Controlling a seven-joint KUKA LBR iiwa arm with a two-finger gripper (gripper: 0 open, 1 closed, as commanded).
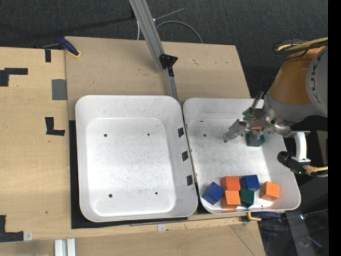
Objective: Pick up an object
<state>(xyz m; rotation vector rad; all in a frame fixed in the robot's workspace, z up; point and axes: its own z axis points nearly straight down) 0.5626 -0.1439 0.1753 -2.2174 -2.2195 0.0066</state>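
Matt wooden bench (213, 68), speckled, perhaps plastic white bins (85, 111).

I see my arm (298, 87) reaching in from the right, orange band above the wrist, with the gripper (250, 132) low, its fingers spread apart toward the left.

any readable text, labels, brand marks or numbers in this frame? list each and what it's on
None can be read.
Arm: no brand mark or lettering legible on its grey and orange housing.
Blocks in the right bin: plain coloured faces, no print.
Left bin: dark specks and holes, not characters.
Bench: black tape pieces and a grey patch, shapes and not letters.
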